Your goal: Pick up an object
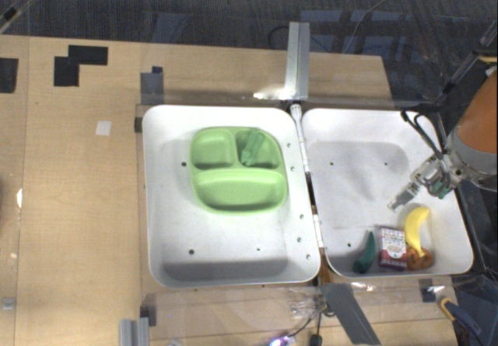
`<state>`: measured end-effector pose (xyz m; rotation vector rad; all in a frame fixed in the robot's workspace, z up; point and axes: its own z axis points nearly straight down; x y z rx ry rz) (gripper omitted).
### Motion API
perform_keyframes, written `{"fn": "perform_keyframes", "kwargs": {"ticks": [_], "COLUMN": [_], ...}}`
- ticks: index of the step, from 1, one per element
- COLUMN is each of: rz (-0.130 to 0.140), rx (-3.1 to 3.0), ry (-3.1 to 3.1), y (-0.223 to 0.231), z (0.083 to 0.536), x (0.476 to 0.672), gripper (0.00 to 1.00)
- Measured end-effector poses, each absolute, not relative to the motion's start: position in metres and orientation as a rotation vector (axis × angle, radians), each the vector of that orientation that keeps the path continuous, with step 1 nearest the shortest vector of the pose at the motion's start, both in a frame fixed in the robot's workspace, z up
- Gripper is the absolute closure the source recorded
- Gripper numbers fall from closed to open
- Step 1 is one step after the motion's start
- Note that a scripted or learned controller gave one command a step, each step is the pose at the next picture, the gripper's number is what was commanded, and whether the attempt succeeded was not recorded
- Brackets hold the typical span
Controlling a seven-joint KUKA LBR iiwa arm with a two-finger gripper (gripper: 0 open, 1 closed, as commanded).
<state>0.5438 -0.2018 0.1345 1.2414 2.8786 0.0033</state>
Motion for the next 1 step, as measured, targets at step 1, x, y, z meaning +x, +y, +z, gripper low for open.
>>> {"fn": "perform_keyframes", "kwargs": {"ticks": [1], "rz": [0.009], "rx": [1.292], "ry": [2.838], "y": [-0.2060], "z": [0.1100], "x": [0.4947], "gripper": [0.00]}}
